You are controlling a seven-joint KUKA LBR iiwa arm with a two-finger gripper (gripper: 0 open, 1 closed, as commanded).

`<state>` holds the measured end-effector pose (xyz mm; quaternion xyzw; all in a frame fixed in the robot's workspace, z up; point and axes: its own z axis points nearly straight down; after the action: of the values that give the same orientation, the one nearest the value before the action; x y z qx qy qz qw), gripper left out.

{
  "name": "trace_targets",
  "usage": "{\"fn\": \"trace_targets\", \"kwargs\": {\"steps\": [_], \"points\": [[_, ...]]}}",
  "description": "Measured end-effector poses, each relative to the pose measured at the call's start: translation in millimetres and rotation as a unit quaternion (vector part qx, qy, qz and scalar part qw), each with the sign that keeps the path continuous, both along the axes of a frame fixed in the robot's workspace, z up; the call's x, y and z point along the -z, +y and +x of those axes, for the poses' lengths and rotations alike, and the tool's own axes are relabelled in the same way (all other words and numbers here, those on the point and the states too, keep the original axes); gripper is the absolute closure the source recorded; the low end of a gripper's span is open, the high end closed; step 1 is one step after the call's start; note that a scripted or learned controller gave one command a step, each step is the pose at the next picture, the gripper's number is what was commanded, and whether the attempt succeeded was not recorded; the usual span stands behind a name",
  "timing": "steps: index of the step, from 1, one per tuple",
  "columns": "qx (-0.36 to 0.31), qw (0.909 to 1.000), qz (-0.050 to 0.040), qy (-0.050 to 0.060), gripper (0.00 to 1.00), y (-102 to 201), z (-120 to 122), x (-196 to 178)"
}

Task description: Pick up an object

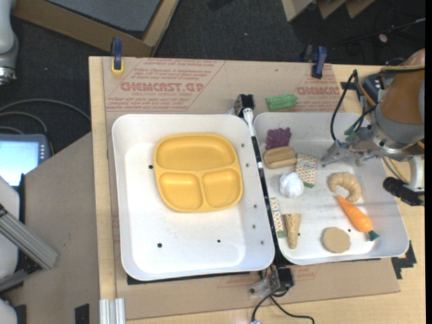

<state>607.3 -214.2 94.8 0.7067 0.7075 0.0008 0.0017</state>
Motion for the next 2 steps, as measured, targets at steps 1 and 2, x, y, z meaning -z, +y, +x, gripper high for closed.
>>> {"fn": "trace_targets", "kwargs": {"steps": [1, 2], "points": [[-0.001, 1.0000, 0.0059, 0.002, 0.00, -4.7, -47.6, 9.4], [-0.002, 1.0000, 0.0036, 0.001, 1.00, -5.5, -46.1, -1.1]]}}
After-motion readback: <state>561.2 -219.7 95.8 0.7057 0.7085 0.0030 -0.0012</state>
